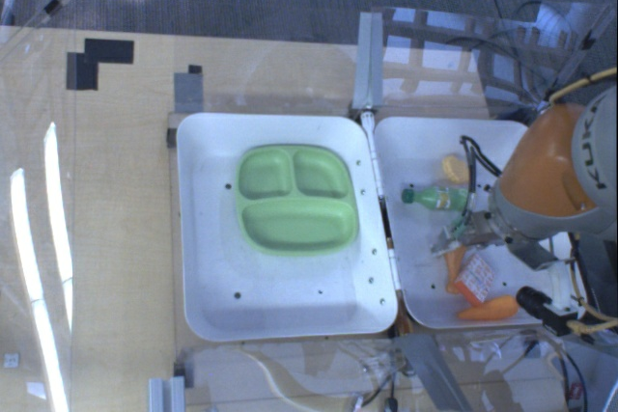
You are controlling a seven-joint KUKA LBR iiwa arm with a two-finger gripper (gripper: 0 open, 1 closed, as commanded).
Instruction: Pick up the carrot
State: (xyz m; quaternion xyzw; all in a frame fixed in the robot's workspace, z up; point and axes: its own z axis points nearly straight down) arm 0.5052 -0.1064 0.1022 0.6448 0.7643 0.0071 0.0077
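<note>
**Carrot at the front of the right bin, arm low over the clutter**

Nearest the camera, the smooth orange tapered carrot (489, 308) lies on its side along the front edge of the shallow white right-hand bin (417, 207), its thick end close to a black part of the arm's fittings. Just behind it sits a small orange-and-white printed packet (475, 275), tilted, with a second slim orange piece (453, 273) beside it, too small to identify.

Above these, the grey arm with its orange band (546, 171) comes in from the right and covers much of the bin's far right side. The pincer (467, 232) hangs low over the packet's upper edge; its tips merge with dark cables and the clutter below, so whether it is wide or narrow cannot be told, and nothing is seen between them.

Further back, a green plastic bottle (435, 198) lies on its side, and a small rounded yellow item (454, 169) rests behind it, partly hidden by a black cable.

On the pale wooden surface (106, 207), the shallow white left-hand bin (208, 294) holds a matte green three-compartment plastic tray (294, 200) with rounded corners.
</note>
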